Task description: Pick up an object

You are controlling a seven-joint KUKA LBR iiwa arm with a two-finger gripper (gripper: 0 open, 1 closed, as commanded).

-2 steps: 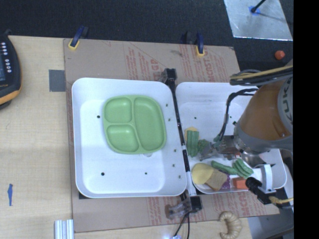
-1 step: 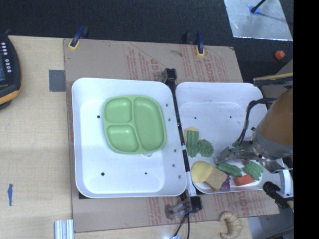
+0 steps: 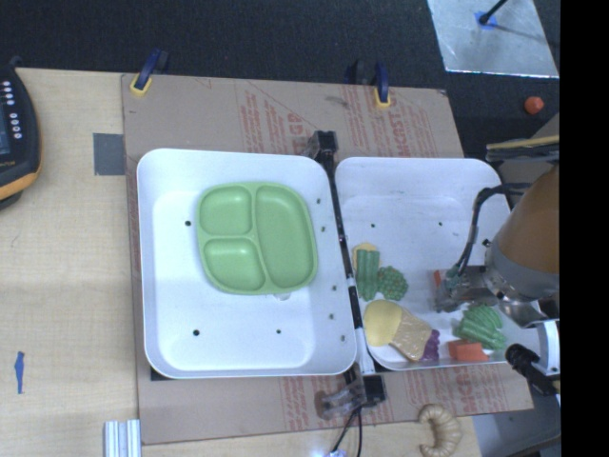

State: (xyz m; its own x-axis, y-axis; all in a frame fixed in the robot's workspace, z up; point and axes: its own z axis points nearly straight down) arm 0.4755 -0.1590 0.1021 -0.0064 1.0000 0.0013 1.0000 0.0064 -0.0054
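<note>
The right bin (image 3: 409,184) holds a cluster of toy foods along its front and left side. A yellow-green piece (image 3: 365,258) and a green broccoli (image 3: 391,282) lie by the left wall. Nearer the front lie a yellow wedge (image 3: 381,320), a tan bread slice (image 3: 412,337) and a small purple piece (image 3: 433,347). A green leafy piece (image 3: 481,325) and an orange piece (image 3: 466,352) sit in the front right corner. My gripper (image 3: 457,290) hangs low over the bin's right side, just left of the leafy piece. Nothing shows in its grasp.
The left bin (image 3: 171,331) holds a green divided plate (image 3: 257,237). A teach pendant (image 3: 14,131) lies at the bench's far left. Clamps (image 3: 381,86) hold the cardboard at the back. A tan curled object (image 3: 440,428) lies in front of the bins.
</note>
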